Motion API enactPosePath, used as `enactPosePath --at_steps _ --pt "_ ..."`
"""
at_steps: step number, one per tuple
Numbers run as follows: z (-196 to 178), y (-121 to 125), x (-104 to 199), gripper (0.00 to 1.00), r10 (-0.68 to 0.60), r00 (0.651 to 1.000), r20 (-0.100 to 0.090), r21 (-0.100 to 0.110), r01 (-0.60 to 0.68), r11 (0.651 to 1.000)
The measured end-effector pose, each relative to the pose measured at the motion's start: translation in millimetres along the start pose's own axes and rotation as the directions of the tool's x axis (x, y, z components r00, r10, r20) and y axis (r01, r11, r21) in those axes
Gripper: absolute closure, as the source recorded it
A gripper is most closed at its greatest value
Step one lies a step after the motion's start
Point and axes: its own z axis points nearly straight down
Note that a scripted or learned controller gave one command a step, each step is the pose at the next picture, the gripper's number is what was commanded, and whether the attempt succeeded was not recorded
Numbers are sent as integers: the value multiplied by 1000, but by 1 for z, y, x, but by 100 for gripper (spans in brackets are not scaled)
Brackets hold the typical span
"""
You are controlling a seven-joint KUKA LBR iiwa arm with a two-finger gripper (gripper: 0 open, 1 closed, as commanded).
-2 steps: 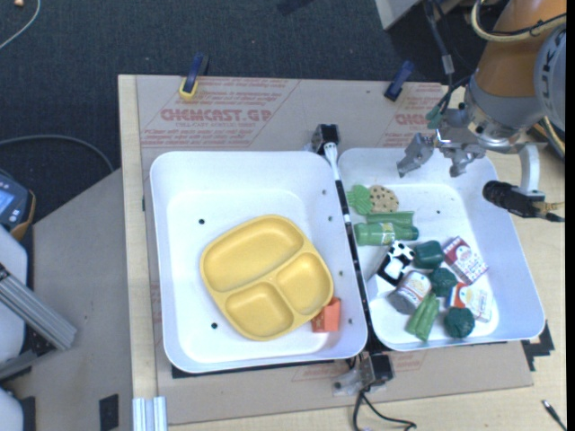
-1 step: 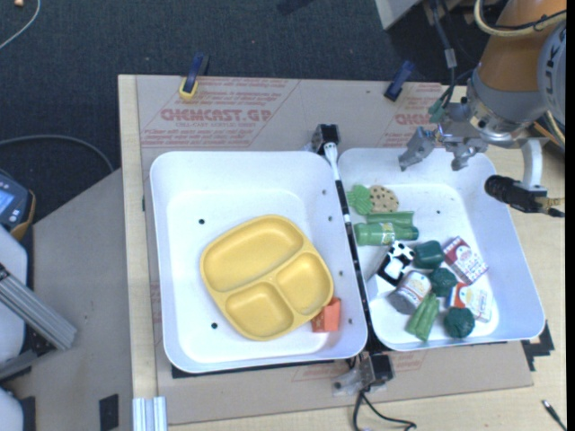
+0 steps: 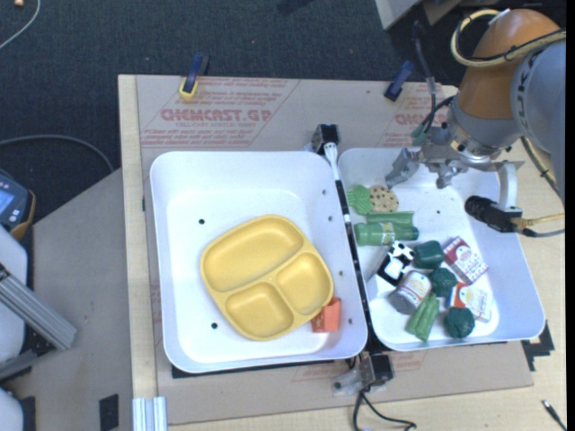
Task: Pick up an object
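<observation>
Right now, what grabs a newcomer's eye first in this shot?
The yellow three-compartment plastic tray lying in the left white bin, with a small orange block at its lower right corner. Then the heap of small toy groceries in the right white bin, and the grey arm's gripper above that bin's far end.

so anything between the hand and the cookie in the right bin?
Nothing visible. The hand hangs over the far end of the right bin, and the cookie lies just in front of it on the bin floor, uncovered. A green piece touches its left side and could crowd a grasp.
</observation>
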Motion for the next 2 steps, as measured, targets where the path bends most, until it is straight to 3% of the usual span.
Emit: enactPosePath --at_steps 1,2 --pt "58 -2 -7 0 2 1000 -1 -4 -2 1000" --pt "57 -1 -8 0 0 1000 2 -8 0 1000"
